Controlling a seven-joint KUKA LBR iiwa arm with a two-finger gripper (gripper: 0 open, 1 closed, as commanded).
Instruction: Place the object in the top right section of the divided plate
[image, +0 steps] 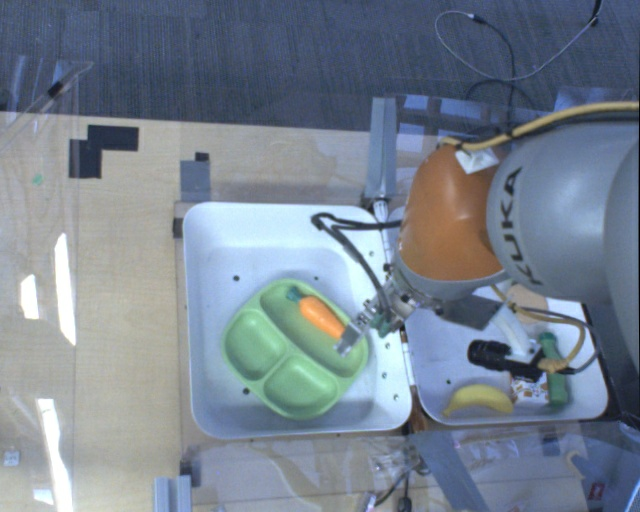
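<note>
A green divided plate (262, 345) lies in the left white bin (215, 260). An orange carrot with a green top (320, 316) lies in the plate's top right section, slanting from upper left to lower right. My gripper (354, 334) hangs low over the plate's right rim, just right of the carrot's lower end and very close to it. I cannot make out whether it touches the carrot. The grey arm with its orange band (450, 225) reaches in from the right and hides part of the bins' shared wall.
The right bin (440, 400) holds a yellow banana (478, 400), a small brown and white packet (530, 392) and a green object (554, 383) along its near side. A dark cable (345, 240) loops over the left bin's far right corner.
</note>
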